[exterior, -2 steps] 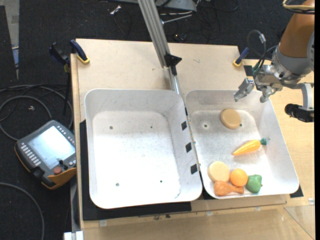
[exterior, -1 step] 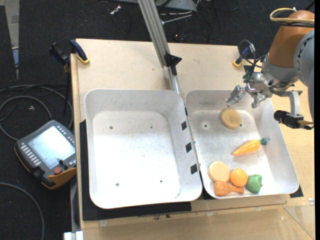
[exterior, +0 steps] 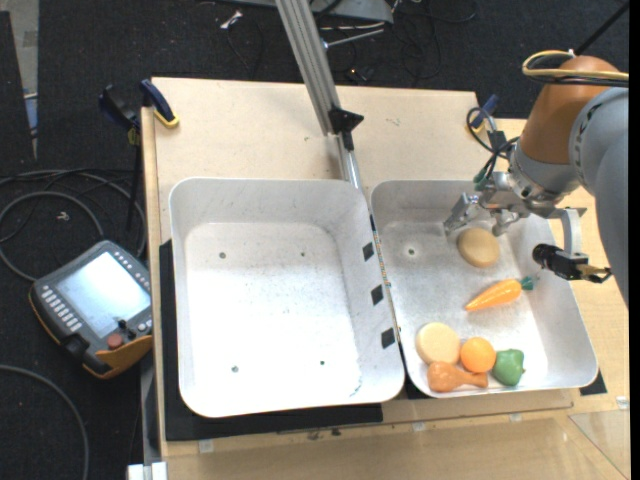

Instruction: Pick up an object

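Now your gripper [exterior: 481,214] hangs over the far part of the right bin [exterior: 570,313], just above and touching or almost touching a pale potato-like lump [exterior: 479,247]; I see one finger [exterior: 462,214] on the left side of it and another finger on its right, so the fingers look spread around the top of the lump, but it is not yet between them in a real hold. I judge the step in hand is to lower and close on this lump. You should go down until the fingers pass its widest part, because the lump is round and smooth and it can slip out if you pinch only the top. Close slowly and lift straight. The other things lie nearer in the same bin: an orange carrot [exterior: 494,295] with a green end, long and pointed, just near the lump; then a cream round piece [exterior: 438,343], an orange ball [exterior: 478,354], a green pepper [exterior: 509,366] and an orange-brown piece [exterior: 448,376], all close together, glossy like plastic. The left bin [exterior: 190,268] is white with small dark specks.
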Controlling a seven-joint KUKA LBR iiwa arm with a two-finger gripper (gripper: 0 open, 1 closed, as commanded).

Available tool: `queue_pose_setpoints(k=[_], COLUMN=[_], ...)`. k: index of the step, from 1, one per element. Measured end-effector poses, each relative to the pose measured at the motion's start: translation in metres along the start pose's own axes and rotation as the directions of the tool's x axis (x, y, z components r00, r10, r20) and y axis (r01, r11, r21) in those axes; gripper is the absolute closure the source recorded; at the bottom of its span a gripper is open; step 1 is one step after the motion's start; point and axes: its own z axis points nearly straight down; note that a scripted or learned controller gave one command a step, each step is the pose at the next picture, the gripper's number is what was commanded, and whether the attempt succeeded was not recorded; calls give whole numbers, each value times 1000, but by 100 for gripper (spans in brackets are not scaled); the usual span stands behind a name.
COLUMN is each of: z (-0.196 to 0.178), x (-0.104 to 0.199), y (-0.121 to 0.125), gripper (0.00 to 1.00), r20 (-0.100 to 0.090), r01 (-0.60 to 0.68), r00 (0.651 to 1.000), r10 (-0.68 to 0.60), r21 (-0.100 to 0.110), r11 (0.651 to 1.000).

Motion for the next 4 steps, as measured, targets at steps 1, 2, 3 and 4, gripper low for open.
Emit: queue_pose_setpoints(k=[1,2,3,4], z=[-15,-60,-105,-152], x=[0,3,9,9], y=[3,6,6,8], gripper=[100,100,100,100], r20=[3,3,2,3], r01=[3,3,4,4], r00=[1000,1000,1000,1000], r10=[-3,-3,-4,-4], r21=[-9,-12,-12,-13], r11=[1000,1000,1000,1000])
